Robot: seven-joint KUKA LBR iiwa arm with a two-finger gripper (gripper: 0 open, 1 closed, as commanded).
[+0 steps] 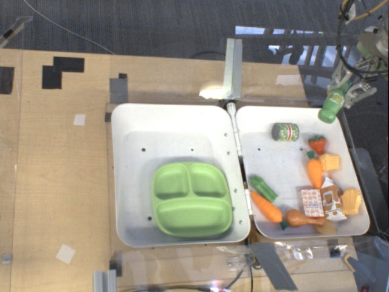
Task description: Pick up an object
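My gripper (347, 92) hangs at the far right, above the back right corner of the right bin (267, 163). It is shut on the neck of a green bottle (331, 107), which tilts down and to the left, lifted clear of the bin floor. Left in the right bin are a small green-labelled can (285, 132), a red strawberry (316, 143), a yellow block (330, 162), an orange carrot (315, 173), a green vegetable (263, 187), a second carrot (266, 206), two small cartons (311, 202) and a yellow piece (351, 201).
The left bin (140, 139) holds a green divided plate (192, 198) in its front half. A metal post (233, 66) stands behind the seam between the bins. Wooden bench top (55, 163) stretches to the left.
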